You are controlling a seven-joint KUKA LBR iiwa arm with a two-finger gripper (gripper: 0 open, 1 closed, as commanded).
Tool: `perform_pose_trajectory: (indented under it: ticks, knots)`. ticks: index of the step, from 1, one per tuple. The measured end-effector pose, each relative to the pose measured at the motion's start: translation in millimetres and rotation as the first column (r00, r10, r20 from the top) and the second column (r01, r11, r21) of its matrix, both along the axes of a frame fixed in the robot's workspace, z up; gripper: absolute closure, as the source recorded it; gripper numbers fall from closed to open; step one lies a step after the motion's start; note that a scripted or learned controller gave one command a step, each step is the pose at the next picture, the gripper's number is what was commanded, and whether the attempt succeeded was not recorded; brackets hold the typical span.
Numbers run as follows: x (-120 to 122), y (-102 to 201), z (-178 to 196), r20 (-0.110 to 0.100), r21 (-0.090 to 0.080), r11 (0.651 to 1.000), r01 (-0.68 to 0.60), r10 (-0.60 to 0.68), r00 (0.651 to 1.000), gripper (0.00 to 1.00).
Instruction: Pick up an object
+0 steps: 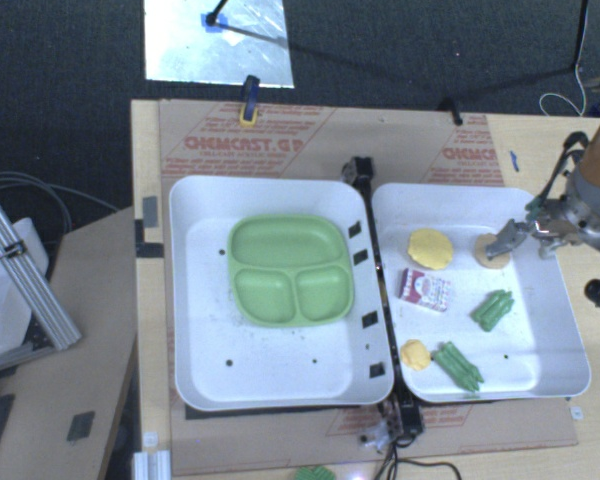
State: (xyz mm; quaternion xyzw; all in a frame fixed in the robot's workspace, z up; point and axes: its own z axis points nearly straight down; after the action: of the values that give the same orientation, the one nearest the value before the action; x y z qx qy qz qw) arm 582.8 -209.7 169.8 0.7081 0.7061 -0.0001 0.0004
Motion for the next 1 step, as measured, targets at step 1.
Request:
perform_pose_trajectory:
  ticks: [1]
  knots:
    - [24.9, 4.4, -89.9, -0.002, 0.001, 1.000, -0.009, 0.009, 1.000, 0.00]
